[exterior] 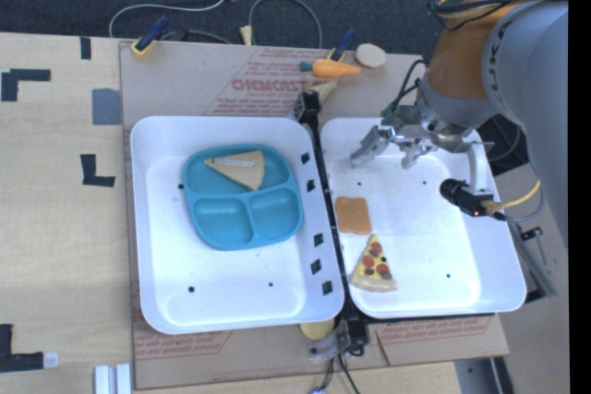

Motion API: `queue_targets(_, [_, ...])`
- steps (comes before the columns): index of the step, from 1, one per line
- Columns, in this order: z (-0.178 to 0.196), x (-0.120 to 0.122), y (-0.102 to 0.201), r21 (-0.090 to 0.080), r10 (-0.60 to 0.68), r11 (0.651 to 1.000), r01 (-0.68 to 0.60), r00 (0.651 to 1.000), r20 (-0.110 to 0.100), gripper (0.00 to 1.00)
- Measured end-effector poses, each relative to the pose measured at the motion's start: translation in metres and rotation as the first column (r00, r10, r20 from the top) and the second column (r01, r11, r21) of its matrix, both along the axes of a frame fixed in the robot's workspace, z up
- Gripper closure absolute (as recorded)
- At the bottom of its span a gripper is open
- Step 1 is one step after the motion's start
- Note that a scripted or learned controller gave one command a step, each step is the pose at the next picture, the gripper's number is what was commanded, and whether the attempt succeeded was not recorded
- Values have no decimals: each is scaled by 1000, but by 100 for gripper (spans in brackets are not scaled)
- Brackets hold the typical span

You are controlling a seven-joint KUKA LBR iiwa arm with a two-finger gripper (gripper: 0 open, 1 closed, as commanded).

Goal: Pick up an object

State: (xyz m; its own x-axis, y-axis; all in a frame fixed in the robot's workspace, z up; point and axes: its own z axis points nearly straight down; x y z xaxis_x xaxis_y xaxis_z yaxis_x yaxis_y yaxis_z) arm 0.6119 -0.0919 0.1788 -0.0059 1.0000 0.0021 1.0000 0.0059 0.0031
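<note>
2 white bins sit side by side on my tabletop (55, 198), and the claw (391, 149) hangs over the far part of the right bin (480, 281), its 2 fingers spread apart with nothing between them. From my view, the nearest thing to it is a brown toast slice (353, 215), lying flat on the bin floor toward the near-left of the claw, close to the divider and clearly apart from the fingers. A pizza slice (373, 266) lies just beside the toast, nearer to me, farther from the claw. In the left bin (157, 291) I see a blue divided plate (242, 209) with a tan wedge (240, 168) in its far compartment, well apart from the claw.
</note>
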Motion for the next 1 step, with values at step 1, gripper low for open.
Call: queue_targets(1, [-96, -33, -15, -4, -8, 1000, 8, 1000, 1, 0])
